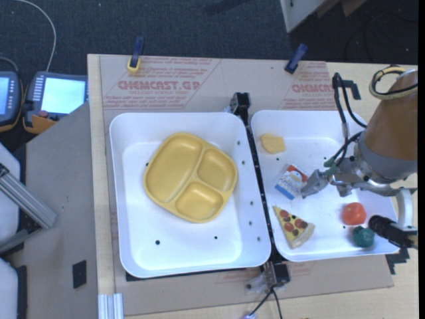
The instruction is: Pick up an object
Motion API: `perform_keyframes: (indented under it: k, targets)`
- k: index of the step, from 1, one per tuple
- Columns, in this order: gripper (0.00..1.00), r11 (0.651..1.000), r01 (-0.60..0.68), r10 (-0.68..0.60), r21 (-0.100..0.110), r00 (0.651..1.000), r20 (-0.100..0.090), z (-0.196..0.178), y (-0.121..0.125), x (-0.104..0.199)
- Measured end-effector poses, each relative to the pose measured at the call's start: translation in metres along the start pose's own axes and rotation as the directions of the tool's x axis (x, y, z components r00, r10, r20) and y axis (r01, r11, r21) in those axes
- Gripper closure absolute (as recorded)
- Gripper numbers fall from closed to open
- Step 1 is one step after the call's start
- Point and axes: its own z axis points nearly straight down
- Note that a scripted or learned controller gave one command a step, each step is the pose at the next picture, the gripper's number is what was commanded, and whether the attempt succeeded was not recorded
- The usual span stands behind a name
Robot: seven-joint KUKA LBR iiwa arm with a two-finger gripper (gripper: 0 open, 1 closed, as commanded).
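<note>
Toy pizza slice [293,225] lies at the near edge of the right bin [319,121], with a red ball [353,212] and a dark green piece [363,237] to its right. Farther back sit a small blue and white packet [290,181] and a yellow chunk [272,143]. Just beside the packet, the hand [311,185] hovers. The left bin [126,198] holds a yellow divided plate [190,176].
</note>
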Motion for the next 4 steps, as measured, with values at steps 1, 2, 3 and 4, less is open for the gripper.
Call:
perform_keyframes:
  k: [1, 2, 3, 4]
  targets:
    - [0.0, 1.0, -0.001, 0.001, 0.0, 1.0, 0.0, 0.052, -0.006, -0.009]
    - [1.0, 1.0, -0.001, 0.001, -0.006, 1.0, 0.002, 0.04, -0.005, -0.008]
    - [1.0, 1.0, 0.0, 0.0, -0.007, 1.0, 0.004, -0.014, -0.013, -0.012]
    - [1.0, 1.0, 0.001, -0.001, -0.009, 1.0, 0.004, -0.049, -0.012, -0.012]
